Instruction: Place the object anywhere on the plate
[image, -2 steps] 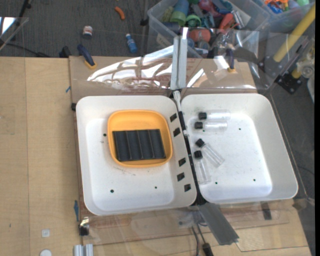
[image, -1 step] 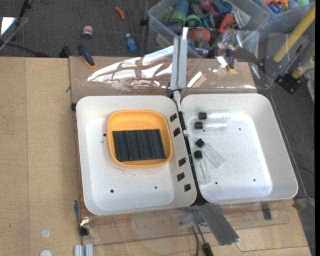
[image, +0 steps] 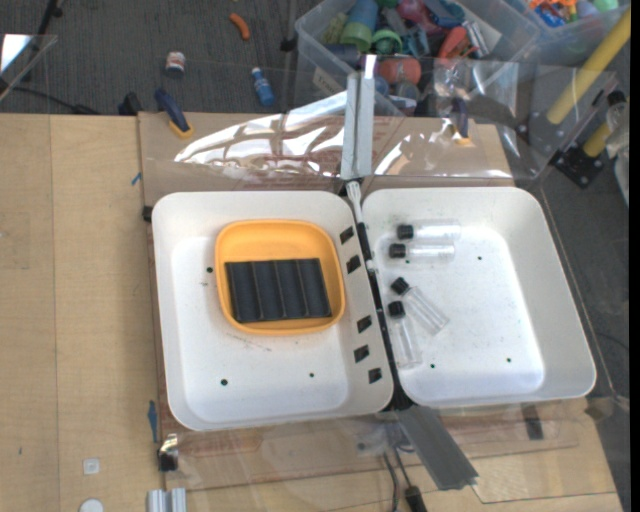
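Lying in the right bin, clear black-capped vials are seen, upper two pointing caps left, lower ones slanted. A yellow plate sits in the left bin. The claw's state cannot be told.

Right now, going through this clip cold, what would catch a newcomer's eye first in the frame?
The yellow-orange plate in the left bin stands out most, with a black ribbed block lying on it. After that, the clear vials with black caps lie scattered near the left side of the right bin, and a tub of colourful toys sits beyond the bins at the top of the view.
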